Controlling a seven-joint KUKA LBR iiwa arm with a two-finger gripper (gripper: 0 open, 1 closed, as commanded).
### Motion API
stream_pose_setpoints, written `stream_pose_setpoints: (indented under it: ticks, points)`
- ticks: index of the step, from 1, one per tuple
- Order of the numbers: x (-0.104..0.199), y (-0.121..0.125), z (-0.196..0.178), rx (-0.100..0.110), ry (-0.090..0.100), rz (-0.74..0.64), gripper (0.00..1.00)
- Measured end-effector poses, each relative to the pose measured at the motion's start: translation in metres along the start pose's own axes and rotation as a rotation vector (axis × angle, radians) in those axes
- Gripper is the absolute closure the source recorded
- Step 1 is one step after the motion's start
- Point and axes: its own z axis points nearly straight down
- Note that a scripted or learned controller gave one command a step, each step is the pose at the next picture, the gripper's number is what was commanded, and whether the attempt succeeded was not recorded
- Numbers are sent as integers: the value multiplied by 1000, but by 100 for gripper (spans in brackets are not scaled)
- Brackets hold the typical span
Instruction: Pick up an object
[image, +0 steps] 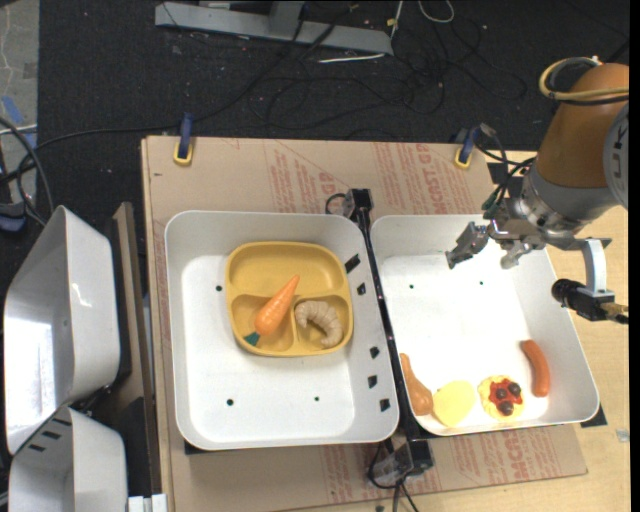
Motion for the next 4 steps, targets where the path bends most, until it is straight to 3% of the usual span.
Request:
stream_pose_setpoints:
  ticks: [2,3,4]
  points:
    - [5,-12,99,0,0,0,0]
    - [5,-10,85,-6,-1,-1,100]
    - [11,-9,23,-10,-2,-5,100]
